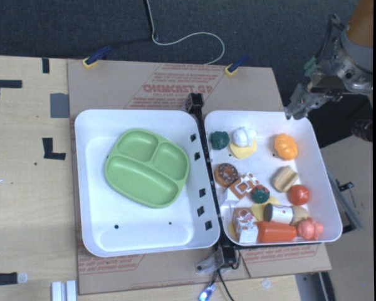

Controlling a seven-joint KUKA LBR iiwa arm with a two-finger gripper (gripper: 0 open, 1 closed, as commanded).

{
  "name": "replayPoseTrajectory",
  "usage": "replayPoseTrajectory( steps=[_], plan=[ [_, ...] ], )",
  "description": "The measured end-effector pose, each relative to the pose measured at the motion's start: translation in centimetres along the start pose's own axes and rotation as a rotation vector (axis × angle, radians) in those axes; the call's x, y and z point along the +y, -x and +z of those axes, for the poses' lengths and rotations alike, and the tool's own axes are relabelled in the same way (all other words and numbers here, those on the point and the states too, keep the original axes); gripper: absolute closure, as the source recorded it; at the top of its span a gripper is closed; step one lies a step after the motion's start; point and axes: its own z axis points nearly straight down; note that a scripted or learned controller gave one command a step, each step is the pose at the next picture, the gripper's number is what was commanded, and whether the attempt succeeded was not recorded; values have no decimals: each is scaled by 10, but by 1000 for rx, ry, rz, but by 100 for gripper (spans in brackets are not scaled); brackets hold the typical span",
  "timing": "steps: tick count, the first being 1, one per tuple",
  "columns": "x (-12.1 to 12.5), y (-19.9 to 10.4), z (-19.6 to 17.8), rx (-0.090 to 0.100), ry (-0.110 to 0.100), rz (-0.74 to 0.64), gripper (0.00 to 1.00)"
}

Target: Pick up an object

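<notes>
Gripper (296, 110) above far right corner of right bin (323, 162), near orange toy (286, 146); claw state impossible to tell. Green plate (148, 167) in left bin (88, 168).

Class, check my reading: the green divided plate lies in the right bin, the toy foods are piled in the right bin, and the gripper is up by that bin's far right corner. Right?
One slip: the camera view shows the green divided plate in the left bin, not the right bin. The toy foods and the gripper are as you said.
</notes>
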Motion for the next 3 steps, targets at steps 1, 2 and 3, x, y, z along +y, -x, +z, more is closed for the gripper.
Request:
replayPoseTrajectory(
  steps=[1, 2, 3],
  plan=[
    [-65, -29, 77, 0, -5, 1, 100],
    [-61, -73, -28, -3, 14, -5, 100],
    [-92, -141, 15, -3, 3, -5, 100]
  ],
)
